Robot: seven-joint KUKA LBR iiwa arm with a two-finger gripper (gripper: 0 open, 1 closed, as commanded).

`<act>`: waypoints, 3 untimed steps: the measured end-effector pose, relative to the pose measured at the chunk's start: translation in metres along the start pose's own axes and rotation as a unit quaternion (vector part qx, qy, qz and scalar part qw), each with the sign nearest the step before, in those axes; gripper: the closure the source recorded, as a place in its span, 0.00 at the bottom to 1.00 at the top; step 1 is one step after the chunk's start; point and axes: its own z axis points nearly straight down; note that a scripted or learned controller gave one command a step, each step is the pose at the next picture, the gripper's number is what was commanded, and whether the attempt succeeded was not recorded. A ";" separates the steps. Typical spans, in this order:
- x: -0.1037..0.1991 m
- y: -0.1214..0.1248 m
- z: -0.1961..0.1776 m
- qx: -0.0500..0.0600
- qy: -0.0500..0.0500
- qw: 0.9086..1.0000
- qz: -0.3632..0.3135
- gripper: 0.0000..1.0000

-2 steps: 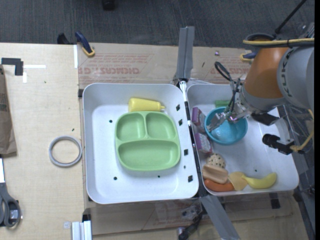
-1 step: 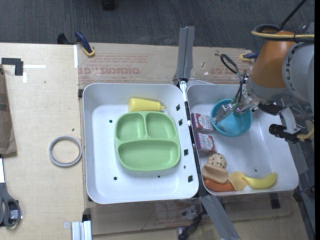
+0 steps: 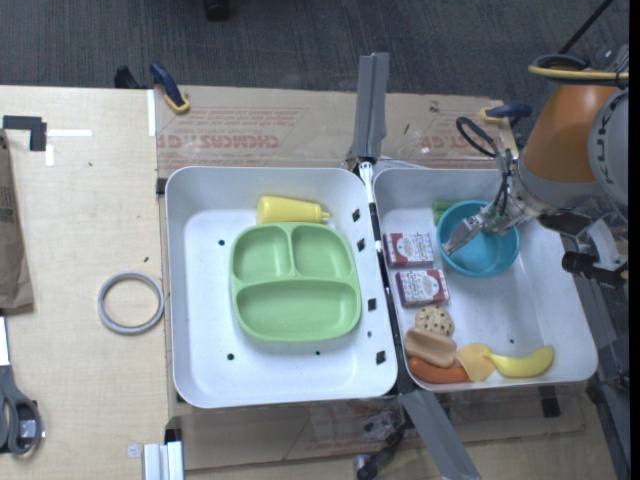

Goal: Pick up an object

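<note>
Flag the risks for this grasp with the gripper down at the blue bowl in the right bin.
1. The gripper sits over the blue bowl near its rim; closing there may tip or skid the bowl rather than lift it.
2. Two small red-and-white cartons lie just beside the bowl, so a sliding bowl could shove them.
3. Something green sits behind the bowl near the bin's back wall, leaving little room there.

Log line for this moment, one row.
arm: over right bin | gripper: inside blue bowl, grasp unconfirmed | left bin: green tray, yellow bottle
</note>
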 end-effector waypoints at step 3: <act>-0.077 0.000 0.015 0.024 0.016 0.999 -0.043 0.00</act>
